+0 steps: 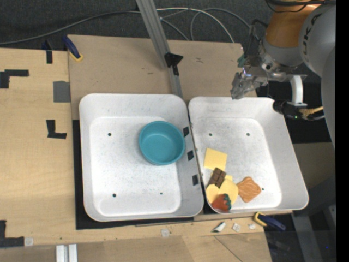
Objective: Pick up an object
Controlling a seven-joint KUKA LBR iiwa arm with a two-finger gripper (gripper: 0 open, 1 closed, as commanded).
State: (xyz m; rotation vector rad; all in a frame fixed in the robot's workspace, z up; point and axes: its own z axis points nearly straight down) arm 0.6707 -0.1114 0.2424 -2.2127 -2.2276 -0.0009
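At the near edge of the right bin [283,141] a red and green toy [222,202] lies on a yellow round piece [229,190], touching a brown block [218,177], with a yellow square [215,159] behind and an orange piece [248,189] beside. The left bin [98,146] holds a blue bowl [161,142]. The hand [241,86] hovers above the right bin's far rim, holding nothing; whether it is apart or together I cannot tell.

a wooden table [32,146] carries scattered black tape marks [54,129]. a grey metal pole [158,40] slants across its far side, black cables [202,21] loop behind it, and what look like blue-and-yellow clamps [72,48] grip the board's corners.
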